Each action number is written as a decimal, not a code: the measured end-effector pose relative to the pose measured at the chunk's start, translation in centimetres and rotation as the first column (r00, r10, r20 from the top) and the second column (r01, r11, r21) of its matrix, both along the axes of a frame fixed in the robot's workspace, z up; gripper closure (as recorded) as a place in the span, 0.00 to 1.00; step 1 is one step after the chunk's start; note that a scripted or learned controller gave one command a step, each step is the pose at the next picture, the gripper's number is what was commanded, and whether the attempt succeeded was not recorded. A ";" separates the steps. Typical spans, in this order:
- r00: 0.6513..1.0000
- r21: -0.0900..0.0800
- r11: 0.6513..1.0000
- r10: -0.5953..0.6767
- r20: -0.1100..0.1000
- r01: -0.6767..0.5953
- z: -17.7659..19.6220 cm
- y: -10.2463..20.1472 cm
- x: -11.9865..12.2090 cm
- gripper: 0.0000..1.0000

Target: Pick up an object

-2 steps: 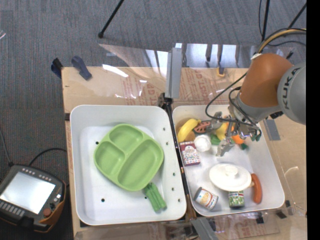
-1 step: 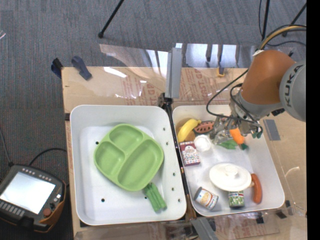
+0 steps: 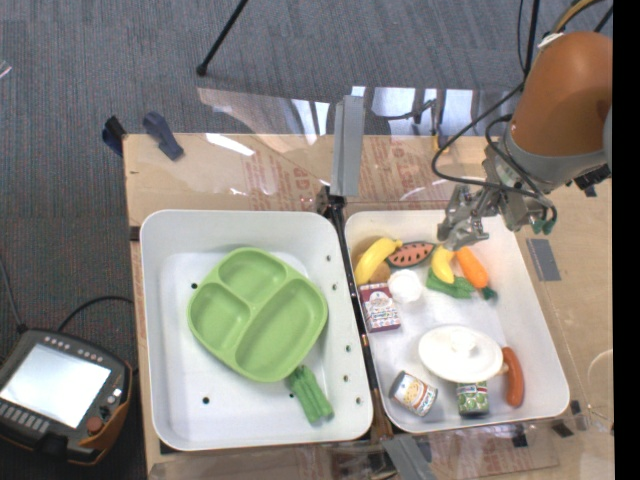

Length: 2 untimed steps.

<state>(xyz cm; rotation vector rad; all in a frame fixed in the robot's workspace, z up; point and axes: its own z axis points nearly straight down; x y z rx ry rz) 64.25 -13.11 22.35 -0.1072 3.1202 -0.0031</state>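
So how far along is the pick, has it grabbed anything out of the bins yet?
Nothing looks picked. The gripper hangs over the top edge of the right bin, close above the carrot and the corn cob, with nothing visibly between its fingers. Both toys lie on the bin floor. The descent, the grasp and the lift are all left.

Bright, even overhead light fills the scene, bleaching the two white bins (image 3: 160,268) and leaving only faint, soft shadows beneath the green divided plate (image 3: 258,313). Glare streaks across the clear sheet (image 3: 300,118) at the table's (image 3: 200,173) far edge. Focus is moderately sharp at centre; the orange arm band (image 3: 565,93) looks slightly soft and the carpet grainy.
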 end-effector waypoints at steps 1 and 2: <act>0.967 0.005 0.967 0.255 -0.022 -0.255 -12.0 -2.7 -6.8 1.00; 0.967 0.003 0.967 0.256 -0.017 -0.256 -11.8 -2.7 -6.7 0.00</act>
